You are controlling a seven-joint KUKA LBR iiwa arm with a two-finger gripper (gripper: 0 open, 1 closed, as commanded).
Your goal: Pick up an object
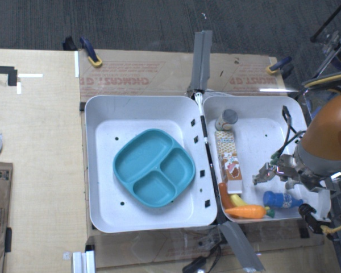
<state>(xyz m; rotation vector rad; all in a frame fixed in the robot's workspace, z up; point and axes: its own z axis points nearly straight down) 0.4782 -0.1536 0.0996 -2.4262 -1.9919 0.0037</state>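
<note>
My gripper [265, 174] hangs over the right bin [256, 104], above bare floor to the right of a long printed box [229, 161]. Nothing shows in its grasp. Just below it lies a blue toy bottle [281, 199]. An orange carrot [247, 212] and a yellow banana [237, 199] rest along the bin's near wall. A small grey cup [229, 118] stands at the bin's far left corner. The arm's orange band [329, 127] rises at the right.
The left bin [102, 152] holds a blue divided plate [153, 167]. A grey divider post [202, 61] stands between the bins at the back. Clamps [91, 53] and cables [287, 129] sit around the edges.
</note>
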